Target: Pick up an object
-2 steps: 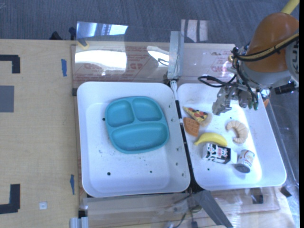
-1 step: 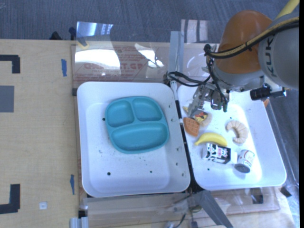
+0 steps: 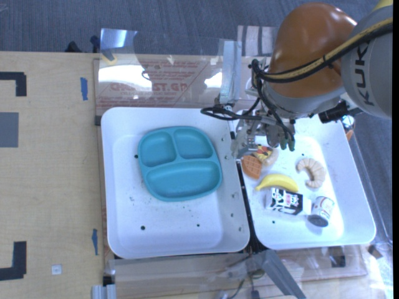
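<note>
The right bin (image 3: 349,223) holds a yellow banana (image 3: 278,182), a croissant (image 3: 312,170), a black-and-white carton (image 3: 285,201), a small can (image 3: 320,211) and a waffle-like orange piece (image 3: 254,166) beside a small colourful item (image 3: 265,152). My gripper (image 3: 259,141) hangs low over the bin's upper left part, right above the waffle piece and the colourful item. The wrist and cables hide its lower end.
A teal divided plate (image 3: 179,163) lies in the left bin (image 3: 118,223). A clear plastic sheet (image 3: 156,83) stands behind the bins. The arm's orange band (image 3: 312,36) looms over the right bin's back edge.
</note>
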Tool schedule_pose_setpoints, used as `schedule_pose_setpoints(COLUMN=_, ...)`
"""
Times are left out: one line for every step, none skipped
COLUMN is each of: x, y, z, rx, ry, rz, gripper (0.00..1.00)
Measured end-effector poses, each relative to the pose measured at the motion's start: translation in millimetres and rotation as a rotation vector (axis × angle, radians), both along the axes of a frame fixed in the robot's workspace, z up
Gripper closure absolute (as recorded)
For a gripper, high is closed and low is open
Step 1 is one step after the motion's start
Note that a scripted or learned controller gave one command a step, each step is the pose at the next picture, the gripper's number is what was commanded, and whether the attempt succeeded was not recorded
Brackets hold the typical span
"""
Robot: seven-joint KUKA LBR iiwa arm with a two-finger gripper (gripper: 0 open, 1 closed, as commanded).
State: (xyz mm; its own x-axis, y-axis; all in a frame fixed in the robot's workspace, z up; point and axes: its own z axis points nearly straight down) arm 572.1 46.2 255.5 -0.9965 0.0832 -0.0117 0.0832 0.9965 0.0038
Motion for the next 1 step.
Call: schedule_pose_setpoints(x=-60.0, y=4.7, z=-29.3, rx=-0.004, ry=0.007, rz=0.316, gripper=1.00)
